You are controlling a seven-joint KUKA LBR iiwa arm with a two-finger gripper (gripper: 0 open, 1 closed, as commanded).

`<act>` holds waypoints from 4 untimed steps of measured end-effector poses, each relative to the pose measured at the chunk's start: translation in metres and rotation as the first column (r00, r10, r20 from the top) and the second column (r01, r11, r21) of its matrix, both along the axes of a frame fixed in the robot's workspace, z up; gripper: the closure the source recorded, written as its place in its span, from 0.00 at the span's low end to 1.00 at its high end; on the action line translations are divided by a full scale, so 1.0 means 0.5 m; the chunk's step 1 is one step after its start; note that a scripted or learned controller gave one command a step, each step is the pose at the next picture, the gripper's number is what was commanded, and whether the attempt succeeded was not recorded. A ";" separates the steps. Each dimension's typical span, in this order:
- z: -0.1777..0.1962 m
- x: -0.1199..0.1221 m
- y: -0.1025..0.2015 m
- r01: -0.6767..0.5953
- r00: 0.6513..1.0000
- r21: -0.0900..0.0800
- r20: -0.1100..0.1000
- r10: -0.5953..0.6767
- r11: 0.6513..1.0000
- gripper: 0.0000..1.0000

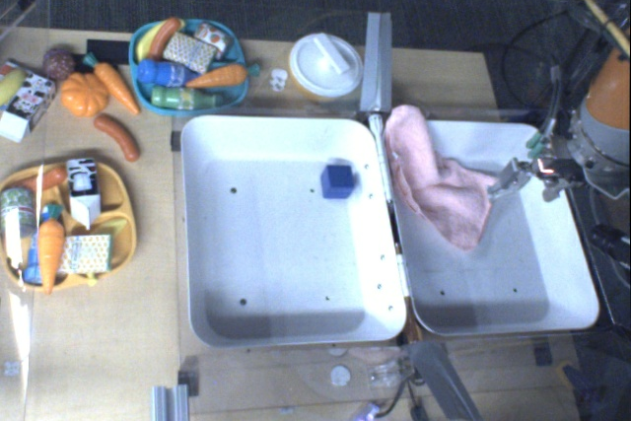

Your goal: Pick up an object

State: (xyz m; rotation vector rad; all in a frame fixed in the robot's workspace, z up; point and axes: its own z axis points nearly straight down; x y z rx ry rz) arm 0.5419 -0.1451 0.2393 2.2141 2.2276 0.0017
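So the bench (148, 350) has two shallow white bins sitting side by side, touching along their inner edges. The left bin (227, 261) has just a small blue cube (338, 180) in it, sitting up toward the bin's far right corner, not touching any wall. The right bin (513, 291) has a pink cloth (434, 180) bunched up along its left wall, the top end climbing up onto the far left corner of the rim and the rest trailing down toward the middle of the bin floor. The arm comes in over the right edge of that bin, orange band (609, 94) visible up by the bin's far right corner, and the gripper (511, 180) hangs low over the right bin with its tip right at the cloth's right edge. Honestly can't tell from this angle whether the fingers are apart or together, and can't tell if they've actually got any cloth between them or are just touching it. Off the bins, on the bench's far edge there's a round white lidded container (326, 66) just behind the left bin, and next to it a blue bowl (237, 96) full of toy food. At the bench's left edge a yellow plate (123, 212) holds more toy food, and a little toy pumpkin (83, 95), a carrot and a sausage (117, 137) lie loose near the far left corner.
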 end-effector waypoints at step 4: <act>-0.108 0.181 0.166 -0.421 0.907 -0.002 0.003 0.421 0.907 1.00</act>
